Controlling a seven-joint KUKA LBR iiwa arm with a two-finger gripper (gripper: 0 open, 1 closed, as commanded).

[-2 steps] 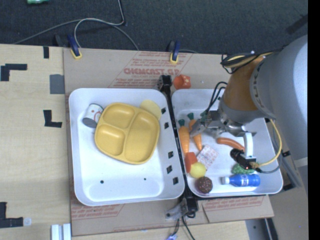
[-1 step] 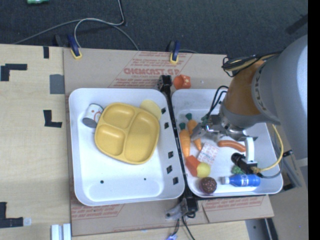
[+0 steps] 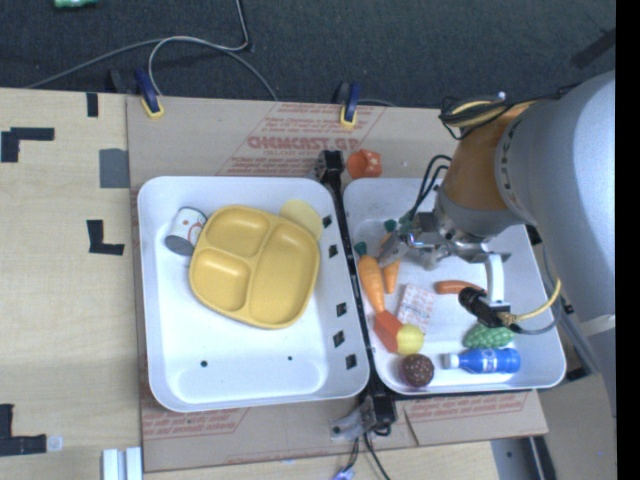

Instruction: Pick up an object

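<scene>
Floor: dark carpet [image 3: 350,18] is seen across the top of the frame.
Desk: a pale wood desk [image 3: 60,288] is covered by cardboard [image 3: 250,138].

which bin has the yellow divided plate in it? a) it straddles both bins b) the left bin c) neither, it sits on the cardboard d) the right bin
b: the yellow divided plate lies wholly inside the left bin, while the right bin holds the carrot, the blue bottle and other small items.
</scene>
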